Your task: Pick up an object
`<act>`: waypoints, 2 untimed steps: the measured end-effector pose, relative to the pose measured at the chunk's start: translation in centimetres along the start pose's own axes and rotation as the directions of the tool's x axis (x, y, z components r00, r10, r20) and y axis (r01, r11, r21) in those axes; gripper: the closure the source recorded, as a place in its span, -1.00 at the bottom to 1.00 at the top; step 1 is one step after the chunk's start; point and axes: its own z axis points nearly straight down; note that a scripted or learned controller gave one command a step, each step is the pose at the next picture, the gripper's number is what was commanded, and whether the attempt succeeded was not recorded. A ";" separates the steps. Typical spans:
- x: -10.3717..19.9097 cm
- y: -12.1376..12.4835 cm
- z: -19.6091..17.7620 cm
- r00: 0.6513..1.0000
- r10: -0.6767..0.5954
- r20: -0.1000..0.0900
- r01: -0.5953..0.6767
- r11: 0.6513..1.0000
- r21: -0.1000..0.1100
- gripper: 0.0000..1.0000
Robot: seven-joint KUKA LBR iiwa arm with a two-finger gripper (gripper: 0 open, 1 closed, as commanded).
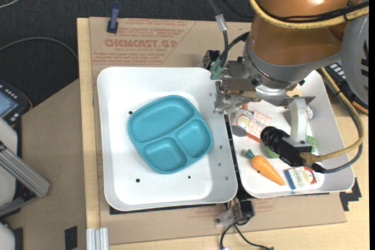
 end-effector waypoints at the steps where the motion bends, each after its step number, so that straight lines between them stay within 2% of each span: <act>1: 1.9 0.0 -7.6 1.000 -0.003 -0.002 0.003 1.000 -0.007 1.00; 2: 5.8 -0.1 4.9 1.000 -0.005 0.005 0.004 1.000 0.016 1.00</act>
